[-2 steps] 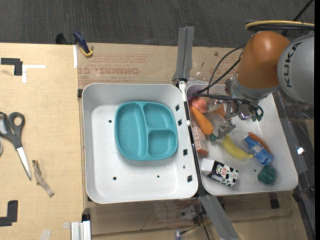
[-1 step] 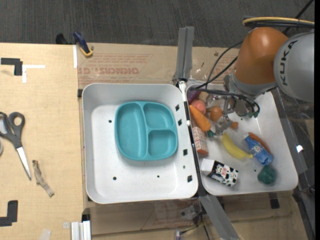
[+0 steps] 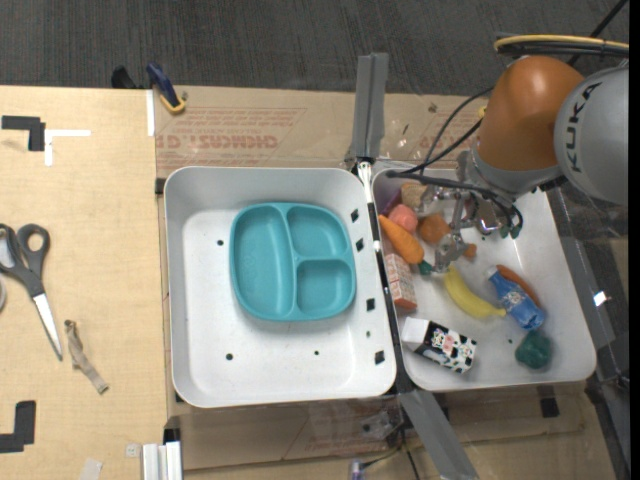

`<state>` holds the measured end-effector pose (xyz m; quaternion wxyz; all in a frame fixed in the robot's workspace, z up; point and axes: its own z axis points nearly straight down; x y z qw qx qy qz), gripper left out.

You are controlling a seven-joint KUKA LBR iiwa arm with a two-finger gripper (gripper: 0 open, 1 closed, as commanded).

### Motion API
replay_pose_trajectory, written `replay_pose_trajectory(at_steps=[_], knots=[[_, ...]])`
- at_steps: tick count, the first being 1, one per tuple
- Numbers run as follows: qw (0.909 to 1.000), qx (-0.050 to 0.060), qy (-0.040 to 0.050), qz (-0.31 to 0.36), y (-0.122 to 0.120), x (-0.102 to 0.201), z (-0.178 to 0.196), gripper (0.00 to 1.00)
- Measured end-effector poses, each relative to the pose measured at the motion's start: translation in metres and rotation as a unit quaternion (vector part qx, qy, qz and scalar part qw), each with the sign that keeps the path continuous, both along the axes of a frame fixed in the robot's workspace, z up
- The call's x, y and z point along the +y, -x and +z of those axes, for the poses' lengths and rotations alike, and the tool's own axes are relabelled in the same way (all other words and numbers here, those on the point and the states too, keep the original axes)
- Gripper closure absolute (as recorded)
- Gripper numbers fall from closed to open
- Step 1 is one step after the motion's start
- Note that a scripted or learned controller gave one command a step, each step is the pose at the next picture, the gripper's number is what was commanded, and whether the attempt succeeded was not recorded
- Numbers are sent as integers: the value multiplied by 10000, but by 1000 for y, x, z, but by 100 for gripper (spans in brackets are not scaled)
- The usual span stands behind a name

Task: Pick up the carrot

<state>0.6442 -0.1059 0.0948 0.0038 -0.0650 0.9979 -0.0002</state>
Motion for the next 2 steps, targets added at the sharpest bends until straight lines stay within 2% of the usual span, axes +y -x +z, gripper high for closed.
replay_pose_trajectory(at_steps=[1, 2], knots=[[9876, 19, -6, -1568, 25, 13, -2, 0], [9879, -1, -4, -1554, 24, 13, 9, 100]])
